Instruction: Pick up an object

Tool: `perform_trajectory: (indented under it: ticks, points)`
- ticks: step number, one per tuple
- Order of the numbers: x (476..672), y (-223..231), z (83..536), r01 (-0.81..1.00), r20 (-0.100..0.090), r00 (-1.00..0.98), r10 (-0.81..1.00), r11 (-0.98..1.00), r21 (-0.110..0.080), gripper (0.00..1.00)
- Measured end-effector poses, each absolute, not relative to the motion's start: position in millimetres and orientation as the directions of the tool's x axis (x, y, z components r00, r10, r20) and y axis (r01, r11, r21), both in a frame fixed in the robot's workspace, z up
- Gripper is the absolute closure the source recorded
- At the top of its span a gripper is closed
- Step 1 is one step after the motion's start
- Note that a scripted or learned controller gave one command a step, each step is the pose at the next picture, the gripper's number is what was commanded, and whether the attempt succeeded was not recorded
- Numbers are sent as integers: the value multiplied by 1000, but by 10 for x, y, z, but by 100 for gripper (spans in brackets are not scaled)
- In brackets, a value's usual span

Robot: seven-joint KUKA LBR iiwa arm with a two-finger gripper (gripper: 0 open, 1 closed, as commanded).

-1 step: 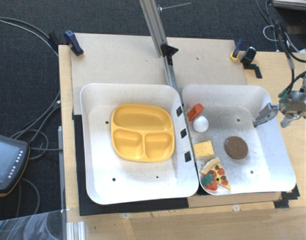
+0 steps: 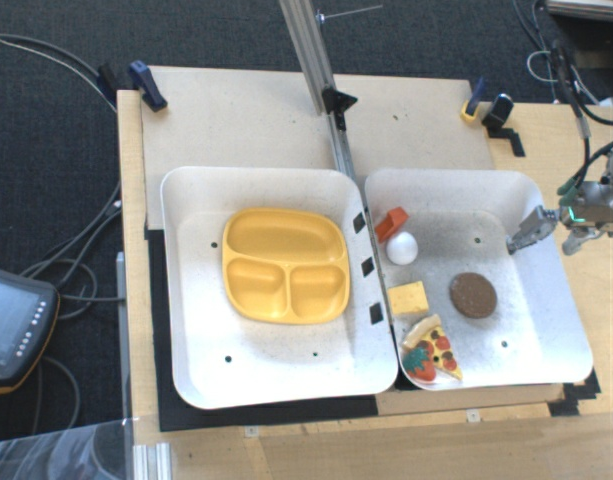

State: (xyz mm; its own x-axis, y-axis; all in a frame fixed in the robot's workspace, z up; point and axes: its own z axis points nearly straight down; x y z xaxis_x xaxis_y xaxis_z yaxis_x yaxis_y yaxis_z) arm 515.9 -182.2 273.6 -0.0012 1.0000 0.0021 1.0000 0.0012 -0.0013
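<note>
The gripper (image 2: pixel 534 230) is sitting right at the far right rim of the right bin (image 2: pixel 546 298), and honestly I can't tell how its jaws stand, it's too small and half cut off from where I'm looking. Nothing is visibly in it. Closest thing to the jaws is the brown round disc (image 2: pixel 473 295), down and to their left on the bin floor, a fair gap away. Further left of the jaws sit the white ball (image 2: pixel 401 249) touching a red piece (image 2: pixel 390 224), the yellow block (image 2: pixel 407 297) just below those, and a pizza slice toy (image 2: pixel 431 351) down by the near rim. Way off on the far side is the yellow divided plate (image 2: pixel 285 265) in the left bin (image 2: pixel 196 368). My worry: the disc looks flat, so the fingers could scrape over it and come up with nothing. The ball would probably roll away if nudged, and everything else hugs the divider, so a grab there could clip the wall. No labels or writing I can read anywhere.
</note>
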Motion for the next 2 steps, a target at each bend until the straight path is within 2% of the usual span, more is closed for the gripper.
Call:
perform_trajectory:
  ticks: [1, 2]
  points:
    - [5122, -1861, 2117, 1000, 4, 1, 1000, -1, -8, 0]
    - [5105, -1837, 1690, 1000, 3, 0, 1000, 0, -7, 0]
